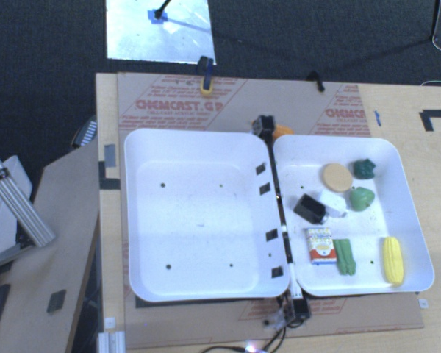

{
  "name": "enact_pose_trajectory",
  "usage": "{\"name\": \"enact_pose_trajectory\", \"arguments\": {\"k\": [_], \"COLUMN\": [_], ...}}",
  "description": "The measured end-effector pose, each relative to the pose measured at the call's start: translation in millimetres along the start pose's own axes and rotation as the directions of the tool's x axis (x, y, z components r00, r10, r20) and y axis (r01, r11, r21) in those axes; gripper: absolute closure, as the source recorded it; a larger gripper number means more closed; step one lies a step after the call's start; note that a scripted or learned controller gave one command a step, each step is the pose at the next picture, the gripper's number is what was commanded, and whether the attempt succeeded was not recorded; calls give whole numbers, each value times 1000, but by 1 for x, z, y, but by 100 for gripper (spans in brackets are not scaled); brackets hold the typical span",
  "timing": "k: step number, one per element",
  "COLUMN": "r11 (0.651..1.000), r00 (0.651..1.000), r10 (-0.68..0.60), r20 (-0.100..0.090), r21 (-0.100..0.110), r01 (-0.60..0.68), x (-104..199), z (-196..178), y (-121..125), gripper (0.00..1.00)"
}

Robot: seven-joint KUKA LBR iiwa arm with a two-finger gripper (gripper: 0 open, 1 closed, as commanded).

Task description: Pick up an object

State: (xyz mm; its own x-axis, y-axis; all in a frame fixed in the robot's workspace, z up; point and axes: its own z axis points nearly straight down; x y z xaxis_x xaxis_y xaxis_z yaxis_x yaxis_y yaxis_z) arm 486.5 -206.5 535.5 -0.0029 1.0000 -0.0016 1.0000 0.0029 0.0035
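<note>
The right bin (404,190) holds several small objects. A tan round disc (337,176) lies near its back, with a dark green lump (364,168) beside it and a lighter green lump (361,198) just below. A black block (309,209) rests against a white piece (334,203). Toward the front sit a red and white box (320,245), a green pod-shaped piece (345,257) and a yellow corn cob (392,259).
The left bin (198,215) stands beside the right one, joined along a black clipped seam (275,212). A yellow clamp (206,87) sits on the board behind them. A metal frame (15,204) stands at the far left.
</note>
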Motion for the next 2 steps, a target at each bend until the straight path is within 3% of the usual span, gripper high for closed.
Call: {"name": "enact_pose_trajectory", "arguments": {"k": [2], "r11": [1000], "r00": [1000], "r10": [0], "r20": [0], "r21": [0], "r01": [0], "x": [0], "z": [0], "y": [0], "gripper": [100]}}
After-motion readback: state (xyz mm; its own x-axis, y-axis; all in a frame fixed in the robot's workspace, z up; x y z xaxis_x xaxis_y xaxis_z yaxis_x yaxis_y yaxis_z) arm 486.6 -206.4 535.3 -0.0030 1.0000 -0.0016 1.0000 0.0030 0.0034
